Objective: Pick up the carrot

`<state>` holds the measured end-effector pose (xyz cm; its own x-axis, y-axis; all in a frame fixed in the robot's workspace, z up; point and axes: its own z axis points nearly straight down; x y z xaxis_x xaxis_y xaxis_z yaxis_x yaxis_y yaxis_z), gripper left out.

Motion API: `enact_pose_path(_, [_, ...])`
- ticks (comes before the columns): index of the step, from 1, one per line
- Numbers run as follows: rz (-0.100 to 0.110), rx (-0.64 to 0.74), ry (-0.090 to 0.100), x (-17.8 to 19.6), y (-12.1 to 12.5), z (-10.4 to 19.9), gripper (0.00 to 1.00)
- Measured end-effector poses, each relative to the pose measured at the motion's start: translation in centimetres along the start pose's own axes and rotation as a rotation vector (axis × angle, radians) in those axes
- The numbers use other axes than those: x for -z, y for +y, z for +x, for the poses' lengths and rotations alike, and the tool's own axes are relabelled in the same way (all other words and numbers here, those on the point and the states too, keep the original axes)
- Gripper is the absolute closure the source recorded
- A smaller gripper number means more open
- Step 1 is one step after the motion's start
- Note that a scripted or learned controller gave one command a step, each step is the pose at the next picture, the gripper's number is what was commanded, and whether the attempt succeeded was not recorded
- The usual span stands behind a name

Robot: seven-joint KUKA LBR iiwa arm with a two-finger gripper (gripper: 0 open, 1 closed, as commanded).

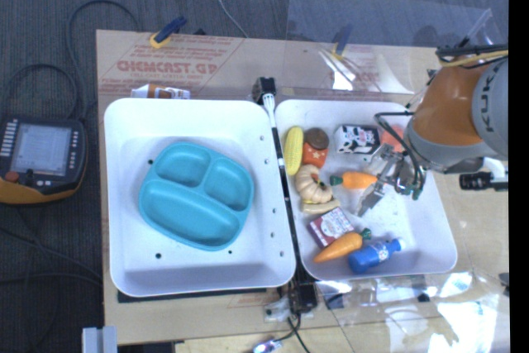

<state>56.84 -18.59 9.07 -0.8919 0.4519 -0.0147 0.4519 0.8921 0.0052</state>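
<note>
A small orange carrot (359,179) with a green stub at its left end lies in the middle of the right bin (430,236). A second, longer orange carrot (339,246) lies near that bin's front, between a red packet and a blue bottle. My gripper (388,190) hangs low over the right bin, just right of the small carrot's thick end. Its fingers (371,201) stand open, one slanting down-left below the carrot. Nothing is held between them.
The right bin also holds a corn cob (293,150), a red-brown item (315,147), a cow-patterned carton (357,139), a bread piece (314,187), a red packet (332,225) and a blue bottle (374,255). A blue divided plate (198,194) lies in the left bin (124,260).
</note>
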Motion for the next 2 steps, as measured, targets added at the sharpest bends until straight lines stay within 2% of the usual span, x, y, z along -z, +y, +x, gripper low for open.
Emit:
enact_pose_path(1, [0.021,-0.296,0.044,-0.1,2.1,-5.8,0.00])
enact_pose_path(2, [0.020,-0.295,0.006,1.1,2.0,-6.5,1.00])
